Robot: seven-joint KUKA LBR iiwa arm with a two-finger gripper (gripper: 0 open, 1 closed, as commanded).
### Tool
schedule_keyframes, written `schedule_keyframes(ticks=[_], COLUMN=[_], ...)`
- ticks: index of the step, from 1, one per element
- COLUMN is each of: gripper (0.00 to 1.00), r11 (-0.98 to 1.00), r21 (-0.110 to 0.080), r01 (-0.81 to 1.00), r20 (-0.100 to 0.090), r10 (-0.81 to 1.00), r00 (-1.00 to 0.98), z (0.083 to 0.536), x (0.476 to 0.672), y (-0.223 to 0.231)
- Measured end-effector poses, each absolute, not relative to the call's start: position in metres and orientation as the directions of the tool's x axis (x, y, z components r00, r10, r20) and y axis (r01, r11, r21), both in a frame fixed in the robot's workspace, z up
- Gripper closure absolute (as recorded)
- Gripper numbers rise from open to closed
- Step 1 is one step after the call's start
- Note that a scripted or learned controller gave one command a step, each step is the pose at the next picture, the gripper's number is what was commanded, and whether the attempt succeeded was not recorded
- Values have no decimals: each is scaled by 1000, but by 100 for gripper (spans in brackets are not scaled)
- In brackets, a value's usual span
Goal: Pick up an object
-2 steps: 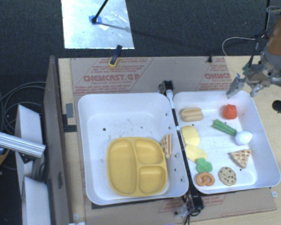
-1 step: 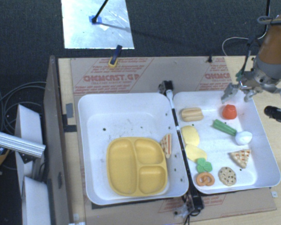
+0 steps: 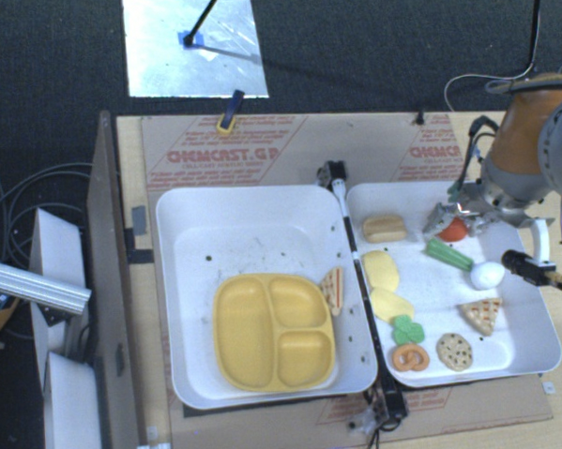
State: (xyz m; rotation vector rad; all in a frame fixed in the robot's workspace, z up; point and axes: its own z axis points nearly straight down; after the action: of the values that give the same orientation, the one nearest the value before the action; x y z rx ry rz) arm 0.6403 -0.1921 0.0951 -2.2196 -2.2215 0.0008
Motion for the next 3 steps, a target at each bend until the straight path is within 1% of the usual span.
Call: schedule_keyframes(ticks=[1, 2, 3], gripper=[100, 100, 0], r11=[3, 0, 2], r21=[-13, -42, 2], r01=[1000, 999, 1000], r20=[5, 1, -1], r10=[1000, 1000, 1000], r00=[-3, 0, -2], z=[107, 81, 85], x=[639, 648, 657], y=[-192, -171, -167])
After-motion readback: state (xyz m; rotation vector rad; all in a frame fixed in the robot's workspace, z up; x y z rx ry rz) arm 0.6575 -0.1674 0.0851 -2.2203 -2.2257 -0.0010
